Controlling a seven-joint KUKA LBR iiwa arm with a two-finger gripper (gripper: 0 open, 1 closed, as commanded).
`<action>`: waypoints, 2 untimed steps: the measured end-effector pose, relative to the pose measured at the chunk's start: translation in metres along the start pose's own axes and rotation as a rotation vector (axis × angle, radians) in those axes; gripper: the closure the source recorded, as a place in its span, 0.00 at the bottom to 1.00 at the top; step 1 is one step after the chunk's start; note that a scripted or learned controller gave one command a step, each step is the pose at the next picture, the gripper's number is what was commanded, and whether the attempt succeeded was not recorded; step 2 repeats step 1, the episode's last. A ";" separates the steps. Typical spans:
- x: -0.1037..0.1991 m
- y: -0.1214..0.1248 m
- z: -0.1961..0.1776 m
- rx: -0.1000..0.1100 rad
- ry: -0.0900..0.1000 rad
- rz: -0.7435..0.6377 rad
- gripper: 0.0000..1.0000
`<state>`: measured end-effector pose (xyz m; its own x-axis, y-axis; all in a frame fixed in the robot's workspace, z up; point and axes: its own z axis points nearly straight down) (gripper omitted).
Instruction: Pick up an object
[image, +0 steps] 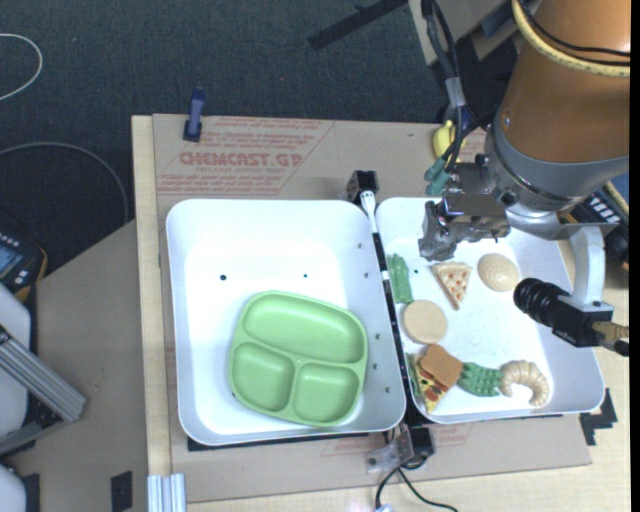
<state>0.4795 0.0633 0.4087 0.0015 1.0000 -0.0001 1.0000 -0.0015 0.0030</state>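
Note:
My gripper (438, 246) hangs over the back left part of the right bin (590, 385), under the grey and orange arm. Just to its right and nearer the front lies a toy pizza slice (454, 282), apart from the gripper. A pale round bun (497, 271) sits right of the slice. A tan round cookie (425, 321) lies in front of them, and a green pea pod (400, 279) runs along the bin's left wall. At the front are a toy sandwich (436, 372), a green leafy piece (479, 380) and a croissant (526, 381).
The left bin (200, 240) holds a green divided plate (298, 358). A black cylindrical part (552, 303) on the arm's mount sticks out over the right bin's right side. Clips (362, 186) join the bins at the divider.

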 end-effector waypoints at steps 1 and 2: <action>0.001 0.001 -0.010 -0.003 0.000 -0.001 1.00; 0.001 0.001 -0.010 -0.003 0.000 -0.001 1.00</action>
